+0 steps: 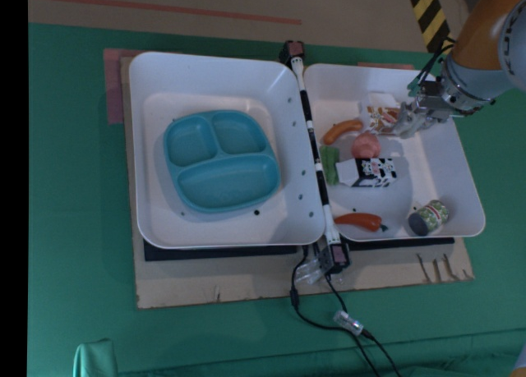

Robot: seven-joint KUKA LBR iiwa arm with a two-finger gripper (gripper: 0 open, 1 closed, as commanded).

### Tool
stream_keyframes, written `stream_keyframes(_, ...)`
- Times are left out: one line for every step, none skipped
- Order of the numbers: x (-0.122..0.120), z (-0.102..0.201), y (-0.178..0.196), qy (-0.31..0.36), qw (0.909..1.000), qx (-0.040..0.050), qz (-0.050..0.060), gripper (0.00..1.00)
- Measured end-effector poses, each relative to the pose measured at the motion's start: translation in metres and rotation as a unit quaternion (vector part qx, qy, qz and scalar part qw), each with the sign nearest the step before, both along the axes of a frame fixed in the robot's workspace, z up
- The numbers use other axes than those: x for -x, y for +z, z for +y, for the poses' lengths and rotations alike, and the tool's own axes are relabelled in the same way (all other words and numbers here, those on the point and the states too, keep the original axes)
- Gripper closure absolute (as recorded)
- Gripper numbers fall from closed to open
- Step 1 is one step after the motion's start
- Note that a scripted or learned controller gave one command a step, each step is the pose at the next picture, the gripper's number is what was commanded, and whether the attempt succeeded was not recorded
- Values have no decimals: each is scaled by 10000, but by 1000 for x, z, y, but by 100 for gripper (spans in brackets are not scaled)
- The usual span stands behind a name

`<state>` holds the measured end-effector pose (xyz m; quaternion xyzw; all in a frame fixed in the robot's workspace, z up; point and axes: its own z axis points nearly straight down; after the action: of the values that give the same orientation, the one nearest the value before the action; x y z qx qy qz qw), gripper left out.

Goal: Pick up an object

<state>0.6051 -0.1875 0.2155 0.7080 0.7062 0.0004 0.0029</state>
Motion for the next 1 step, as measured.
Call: stream_keyframes(-18,-3,-4,-6,9997,-44,225,100)
